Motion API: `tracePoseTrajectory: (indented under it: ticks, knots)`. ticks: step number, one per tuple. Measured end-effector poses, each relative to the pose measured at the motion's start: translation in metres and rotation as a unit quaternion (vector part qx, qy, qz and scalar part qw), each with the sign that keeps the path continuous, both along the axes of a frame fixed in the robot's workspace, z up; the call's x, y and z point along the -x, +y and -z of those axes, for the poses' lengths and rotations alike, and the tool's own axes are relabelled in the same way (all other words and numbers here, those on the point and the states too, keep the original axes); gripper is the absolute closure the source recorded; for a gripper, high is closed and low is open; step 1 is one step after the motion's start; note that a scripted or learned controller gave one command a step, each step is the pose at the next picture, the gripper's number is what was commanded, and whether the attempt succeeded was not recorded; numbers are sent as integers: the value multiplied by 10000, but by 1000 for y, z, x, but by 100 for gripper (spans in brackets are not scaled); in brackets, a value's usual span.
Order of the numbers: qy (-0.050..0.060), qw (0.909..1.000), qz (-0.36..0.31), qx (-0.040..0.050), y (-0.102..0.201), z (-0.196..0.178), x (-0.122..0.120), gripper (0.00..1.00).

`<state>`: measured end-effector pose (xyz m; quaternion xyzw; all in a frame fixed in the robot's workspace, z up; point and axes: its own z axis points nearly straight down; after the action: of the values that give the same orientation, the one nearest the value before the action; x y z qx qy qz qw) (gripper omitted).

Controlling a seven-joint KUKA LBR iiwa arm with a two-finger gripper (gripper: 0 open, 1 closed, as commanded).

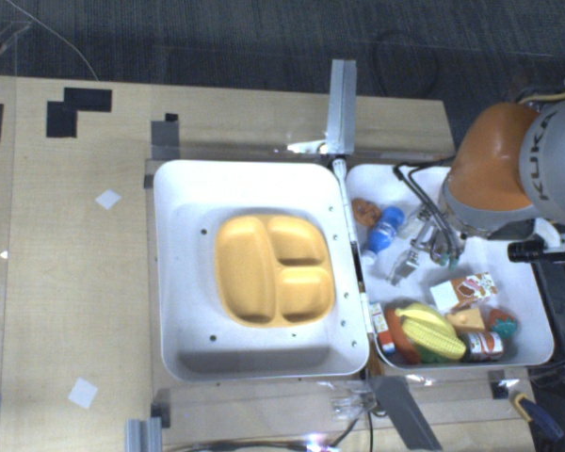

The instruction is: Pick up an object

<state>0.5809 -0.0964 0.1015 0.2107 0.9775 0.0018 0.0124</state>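
Note:
The right bin [537,332] holds the loose objects. A blue bottle [384,230] lies near its left wall, with a small brown piece [363,211] just behind it. A yellow corn cob [429,333] lies at the front, beside a red item [401,343], a can [483,346], an orange wedge [464,319] and a small printed packet [475,288]. My gripper [407,264] hangs low over the bin's middle, just right of the blue bottle, fingers pointing down-left. Nothing shows between the fingers.
The left bin [184,252] holds a yellow three-compartment tray [271,267]. A metal post [340,111] stands behind the divider between the bins. The orange-banded arm [494,163] covers the right bin's back right corner. Bare wooden bench lies to the left.

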Motion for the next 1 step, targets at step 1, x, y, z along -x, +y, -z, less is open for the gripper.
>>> tracePoseTrajectory:
  ticks: [1]
  knots:
    - [68,9894,-1448,23,-40,14,-68,0]
